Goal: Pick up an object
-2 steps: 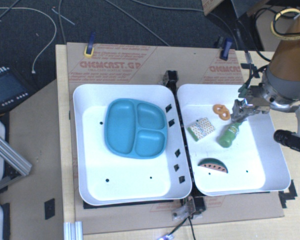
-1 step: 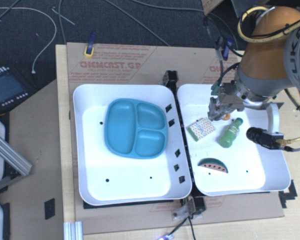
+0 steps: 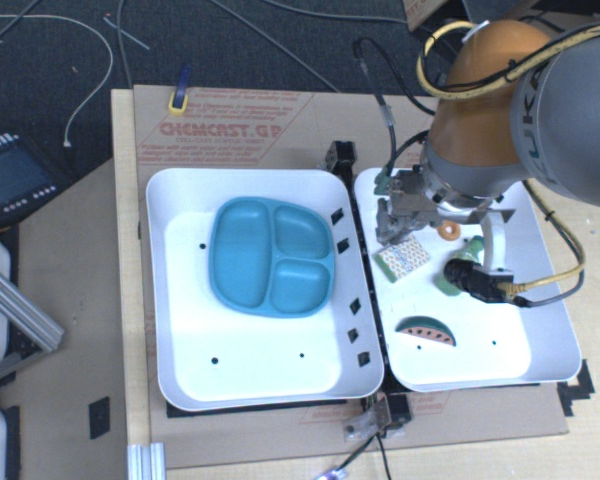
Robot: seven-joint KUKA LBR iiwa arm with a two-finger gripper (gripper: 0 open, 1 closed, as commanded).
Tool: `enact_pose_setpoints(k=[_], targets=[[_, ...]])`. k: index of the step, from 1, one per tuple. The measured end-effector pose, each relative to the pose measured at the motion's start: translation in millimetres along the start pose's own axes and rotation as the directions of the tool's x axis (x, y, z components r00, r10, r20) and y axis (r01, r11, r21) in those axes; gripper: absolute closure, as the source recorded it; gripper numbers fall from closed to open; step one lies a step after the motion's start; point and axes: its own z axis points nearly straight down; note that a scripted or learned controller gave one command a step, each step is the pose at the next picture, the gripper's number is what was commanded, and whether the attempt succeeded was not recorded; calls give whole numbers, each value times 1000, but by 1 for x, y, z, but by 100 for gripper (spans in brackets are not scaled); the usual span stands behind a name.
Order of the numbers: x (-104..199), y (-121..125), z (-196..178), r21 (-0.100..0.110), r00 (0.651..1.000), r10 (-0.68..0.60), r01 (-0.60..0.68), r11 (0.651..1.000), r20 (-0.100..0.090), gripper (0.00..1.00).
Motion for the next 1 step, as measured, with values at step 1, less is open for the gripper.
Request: enact_pose_setpoints(k=[1], targets=[[54,14,14,-4,1000,-1,1,1000,1,100]])
